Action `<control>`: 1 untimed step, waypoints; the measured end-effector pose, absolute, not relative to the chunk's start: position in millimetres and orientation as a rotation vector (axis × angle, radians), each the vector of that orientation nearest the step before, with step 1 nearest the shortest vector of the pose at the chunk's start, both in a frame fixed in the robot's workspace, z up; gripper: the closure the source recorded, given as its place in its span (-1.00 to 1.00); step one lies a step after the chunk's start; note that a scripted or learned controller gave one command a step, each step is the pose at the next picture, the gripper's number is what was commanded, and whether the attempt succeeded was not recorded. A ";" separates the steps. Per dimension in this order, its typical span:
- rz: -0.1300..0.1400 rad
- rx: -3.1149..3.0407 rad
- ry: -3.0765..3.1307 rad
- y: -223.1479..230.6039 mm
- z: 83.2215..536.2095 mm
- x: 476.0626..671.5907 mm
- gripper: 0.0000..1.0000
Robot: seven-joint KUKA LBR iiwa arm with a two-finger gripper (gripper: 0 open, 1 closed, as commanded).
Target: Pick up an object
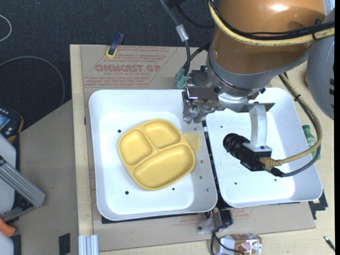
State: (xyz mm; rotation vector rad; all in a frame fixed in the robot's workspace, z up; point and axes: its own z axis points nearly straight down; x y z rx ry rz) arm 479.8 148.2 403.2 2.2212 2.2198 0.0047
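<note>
A yellow plate (155, 153) with three compartments lies flat in the middle of the left bin (103, 116). A small pale yellow piece (192, 141) pokes out at its right edge, against the bin's right wall. My gripper (194, 116) hangs over the back part of the divide between the two bins, just behind and to the right of the plate. The big orange wrist band covers it from above. I see nothing held in it.
The right bin (292, 185) sits under the arm, with a small green thing (309, 134) at its right rim. A blue and yellow item (113, 45) lies on the cardboard behind the bins. Cables run over the back.
</note>
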 end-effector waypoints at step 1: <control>0.008 2.220 2.220 148.8 413.5 480.2 1.00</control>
